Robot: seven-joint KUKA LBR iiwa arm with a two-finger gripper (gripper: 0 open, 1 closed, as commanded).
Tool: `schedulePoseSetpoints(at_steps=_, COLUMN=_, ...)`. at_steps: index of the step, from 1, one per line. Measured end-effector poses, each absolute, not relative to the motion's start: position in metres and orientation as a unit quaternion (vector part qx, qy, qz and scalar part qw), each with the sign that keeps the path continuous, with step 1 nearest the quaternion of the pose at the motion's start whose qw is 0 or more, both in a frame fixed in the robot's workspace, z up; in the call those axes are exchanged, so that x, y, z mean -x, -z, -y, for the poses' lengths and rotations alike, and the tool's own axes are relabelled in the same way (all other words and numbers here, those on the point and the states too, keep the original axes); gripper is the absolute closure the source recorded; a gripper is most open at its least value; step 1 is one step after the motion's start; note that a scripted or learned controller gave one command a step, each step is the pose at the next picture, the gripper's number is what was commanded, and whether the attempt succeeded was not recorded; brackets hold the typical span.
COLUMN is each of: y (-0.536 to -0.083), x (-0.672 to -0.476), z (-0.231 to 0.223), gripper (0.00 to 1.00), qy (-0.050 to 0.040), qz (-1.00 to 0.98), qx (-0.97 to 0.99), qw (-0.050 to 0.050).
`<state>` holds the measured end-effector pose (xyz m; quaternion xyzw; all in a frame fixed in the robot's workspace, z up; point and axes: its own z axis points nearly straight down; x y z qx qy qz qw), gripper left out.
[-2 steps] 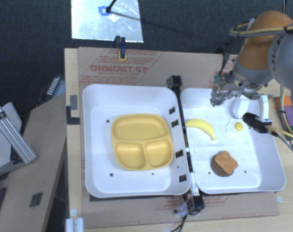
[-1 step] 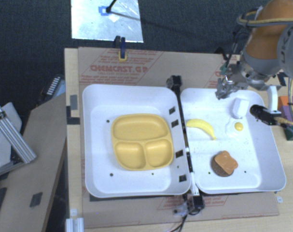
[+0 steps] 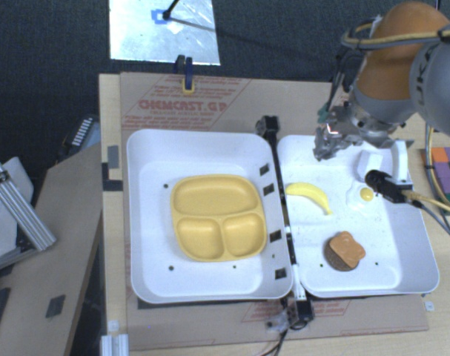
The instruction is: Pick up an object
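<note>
Gripper (image 3: 325, 148) low over upper part of right bin (image 3: 410, 273), grasp state impossible to tell. Banana (image 3: 308, 196) just below it, apart. Brown round thing (image 3: 345, 251) lower right. Yellow divided tray (image 3: 213, 217) in left bin (image 3: 147, 273).

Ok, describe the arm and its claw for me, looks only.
The arm is grey and rounded, with a broad orange band over the wrist. Yellow and dark cables loop along the band. Below hangs a small metallic grey claw, with a tiny red-white glint on its body.
</note>
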<state>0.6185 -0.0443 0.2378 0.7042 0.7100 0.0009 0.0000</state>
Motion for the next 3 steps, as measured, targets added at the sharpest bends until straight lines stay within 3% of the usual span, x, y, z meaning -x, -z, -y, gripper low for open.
schedulePoseSetpoints(at_steps=3, y=-0.245, x=-0.538, z=-0.089, gripper=1.00, qy=-0.0001, qz=-0.710, qx=-0.704, qw=-0.001)
